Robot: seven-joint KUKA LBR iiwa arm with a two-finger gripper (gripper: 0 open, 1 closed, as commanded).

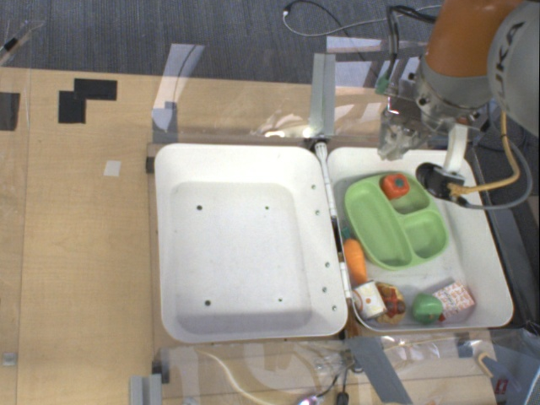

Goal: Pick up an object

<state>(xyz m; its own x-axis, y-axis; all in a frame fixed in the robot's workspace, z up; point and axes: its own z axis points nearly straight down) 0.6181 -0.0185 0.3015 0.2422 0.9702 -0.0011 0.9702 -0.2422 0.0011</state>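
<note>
Several small objects lie in the right bin (498, 298), any of which could serve as the pick: a red-and-orange piece (394, 186) sits in the small upper pocket of a green divided tray (396, 226), an orange carrot-like piece (356, 261) lies just beside the tray's left edge against the bin wall, and along the near wall sit a small can (369, 299), a brownish crumpled piece (391, 300), a green round piece (427, 309) and a patterned packet (455, 298), clustered close together. The left bin (236, 243) lies alongside, touching at the shared rim. The gripper (395, 142) hangs over the far edge of the right bin, above and just behind the tray, with nothing visibly held; whether it stands wide or narrow I cannot tell. The nearest target is probably the red-and-orange piece. To do this well, the arm should centre over it, align so the tips clear the pocket's walls, descend straight, and close only once low enough to grip its body rather than nudging the light tray.
</note>
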